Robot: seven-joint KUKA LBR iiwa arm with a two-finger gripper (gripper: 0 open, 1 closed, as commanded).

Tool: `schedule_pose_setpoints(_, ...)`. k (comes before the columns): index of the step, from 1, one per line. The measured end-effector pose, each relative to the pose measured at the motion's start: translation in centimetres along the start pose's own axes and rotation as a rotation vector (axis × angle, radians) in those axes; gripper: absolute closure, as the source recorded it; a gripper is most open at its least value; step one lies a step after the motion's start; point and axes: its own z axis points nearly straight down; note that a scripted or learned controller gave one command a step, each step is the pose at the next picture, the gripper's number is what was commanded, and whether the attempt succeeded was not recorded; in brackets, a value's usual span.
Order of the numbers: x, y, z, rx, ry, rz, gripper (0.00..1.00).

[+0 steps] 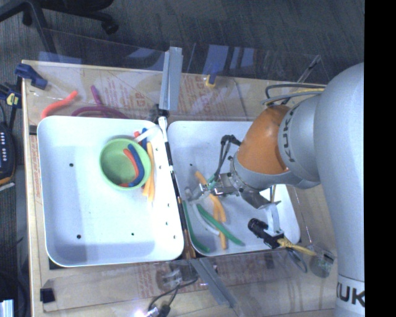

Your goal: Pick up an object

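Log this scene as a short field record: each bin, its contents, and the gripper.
left bin: green bowl with red and blue pieces inside
right bin: orange sticks and green strips in its lower half
gripper: low in the right bin, at the orange sticks
held object: cannot tell
bench behind left bin: orange strip, purple loop

1. Dark grey carpeted floor point(260, 25) runs along the far side.
2. Black wheeled chair base point(102, 18) stands on it, far left.
3. Pale wooden bench top point(124, 86) carries faint red print.
4. Clear plastic panel point(229, 62) at far edge shows glare.
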Motion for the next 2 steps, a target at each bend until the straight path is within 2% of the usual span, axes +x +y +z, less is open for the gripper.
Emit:
schedule_pose_setpoints(1,0.0,0.2,-1.3,-0.003,-0.001,-0.008,1.00)
schedule_pose_setpoints(2,1.6,6.3,-13.3,0.001,-0.003,0.069,1.00)
